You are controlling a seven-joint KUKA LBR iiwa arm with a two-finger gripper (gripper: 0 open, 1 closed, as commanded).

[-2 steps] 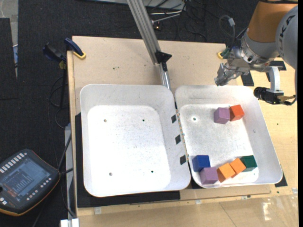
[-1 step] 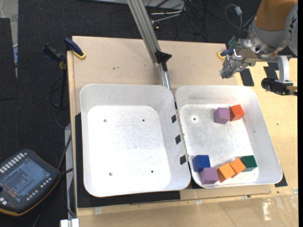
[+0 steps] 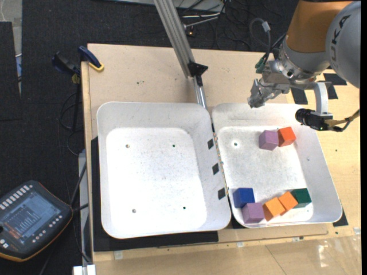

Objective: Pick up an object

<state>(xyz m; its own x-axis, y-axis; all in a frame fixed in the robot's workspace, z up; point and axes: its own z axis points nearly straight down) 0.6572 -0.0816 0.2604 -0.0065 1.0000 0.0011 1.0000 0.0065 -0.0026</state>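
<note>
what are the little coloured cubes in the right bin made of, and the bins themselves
The small coloured cubes, such as the purple one and the blue one, look like painted wood or dense foam: matte, even colour, crisp edges, no glare. Which of the two cannot be told. The two shallow white bins, left and right, look like moulded plastic: smooth rounded rims, faint sheen, dark scuff specks.
</note>
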